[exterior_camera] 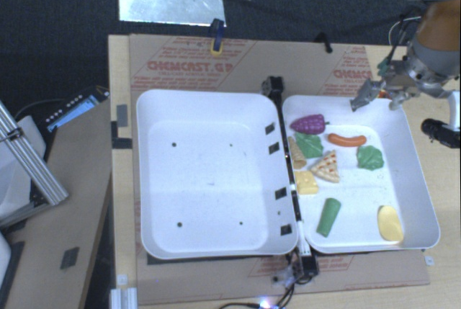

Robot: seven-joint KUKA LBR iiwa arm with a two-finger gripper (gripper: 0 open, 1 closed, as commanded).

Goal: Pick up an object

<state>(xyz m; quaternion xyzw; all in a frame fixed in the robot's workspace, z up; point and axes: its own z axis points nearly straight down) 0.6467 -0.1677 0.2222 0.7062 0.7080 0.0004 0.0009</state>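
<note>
Nearest, yellow piece (390, 222) and green cylinder (328, 217) lie in the right bin (416, 156). Claw (380, 95), fingers apart, empty, hovers at twelve o'clock; recommend descending squarely over the isolated cylinder.

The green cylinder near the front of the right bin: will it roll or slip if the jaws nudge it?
The green cylinder lies on its side on the smooth right bin, so it probably rolls sideways. It looks like stiff, glossy plastic, likely light and somewhat slippery.
</note>
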